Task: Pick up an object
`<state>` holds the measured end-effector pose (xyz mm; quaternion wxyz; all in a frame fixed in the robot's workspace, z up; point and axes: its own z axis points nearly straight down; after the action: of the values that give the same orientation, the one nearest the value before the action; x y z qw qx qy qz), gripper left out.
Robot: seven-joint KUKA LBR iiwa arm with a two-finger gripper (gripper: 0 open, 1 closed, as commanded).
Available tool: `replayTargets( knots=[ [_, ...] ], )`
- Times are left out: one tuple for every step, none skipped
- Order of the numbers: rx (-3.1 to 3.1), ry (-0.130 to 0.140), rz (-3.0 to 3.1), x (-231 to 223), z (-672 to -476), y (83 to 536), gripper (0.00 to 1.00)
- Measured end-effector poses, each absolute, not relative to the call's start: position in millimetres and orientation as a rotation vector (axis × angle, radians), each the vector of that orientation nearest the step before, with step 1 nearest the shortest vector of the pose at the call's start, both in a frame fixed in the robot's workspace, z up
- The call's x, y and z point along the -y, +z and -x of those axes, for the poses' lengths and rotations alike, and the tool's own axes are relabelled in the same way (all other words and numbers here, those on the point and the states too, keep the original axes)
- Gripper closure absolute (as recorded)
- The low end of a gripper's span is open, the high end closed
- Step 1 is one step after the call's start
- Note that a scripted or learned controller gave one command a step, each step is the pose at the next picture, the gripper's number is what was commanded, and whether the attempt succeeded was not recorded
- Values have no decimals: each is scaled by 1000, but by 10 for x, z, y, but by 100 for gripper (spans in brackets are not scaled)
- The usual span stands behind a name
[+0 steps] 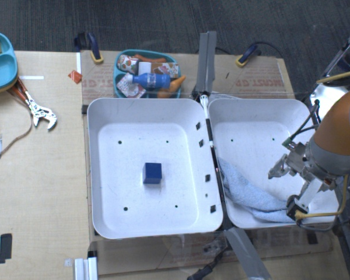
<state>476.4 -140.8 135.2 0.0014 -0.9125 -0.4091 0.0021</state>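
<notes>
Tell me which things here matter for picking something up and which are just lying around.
For the job:
- gripper, over the right bin
- pale blue cloth in the right bin
- blue block in the left bin

Just lying about:
- wrench on the bench
- small tub of odds and ends behind the bins
- blue tray at far left
</notes>
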Motion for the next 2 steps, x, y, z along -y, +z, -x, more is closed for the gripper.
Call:
replayTargets(
  knots=[
    [1246, 3, 2884, 2180, -4770, 1648, 0],
    [1252, 8, 2880, 2179, -4771, 1729, 100]
  ],
)
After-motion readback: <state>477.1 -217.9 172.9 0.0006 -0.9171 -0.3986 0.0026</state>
